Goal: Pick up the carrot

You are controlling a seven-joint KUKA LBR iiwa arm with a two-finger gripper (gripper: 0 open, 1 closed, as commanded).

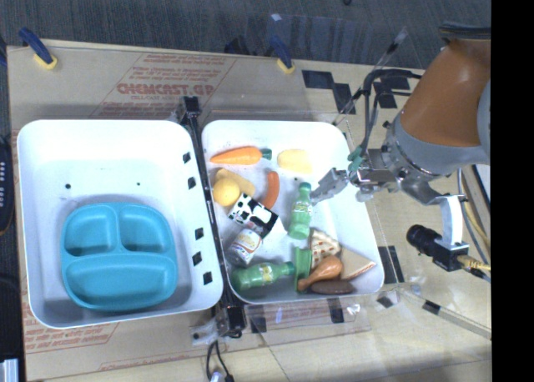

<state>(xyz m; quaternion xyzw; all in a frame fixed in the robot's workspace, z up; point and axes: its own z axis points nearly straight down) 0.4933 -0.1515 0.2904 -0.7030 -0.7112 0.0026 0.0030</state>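
We see the orange tapered carrot [236,155] lying crosswise at the far end of the right white bin [360,215], green stub pointing right. The metal two-finger gripper [327,185] hangs well to its right, over the bin's right side; we cannot tell how far it is open, and nothing shows in its grasp. Between them lies a pale yellow rounded piece [293,160]. Nearer us sit a yellow lemon [227,189], a slim red chilli [272,188], a black-and-white carton [253,212] and green bottles [299,213]. The left white bin [37,205] holds a blue compartment tray [121,253]. Both rest on a brown cardboard-covered surface [150,80]
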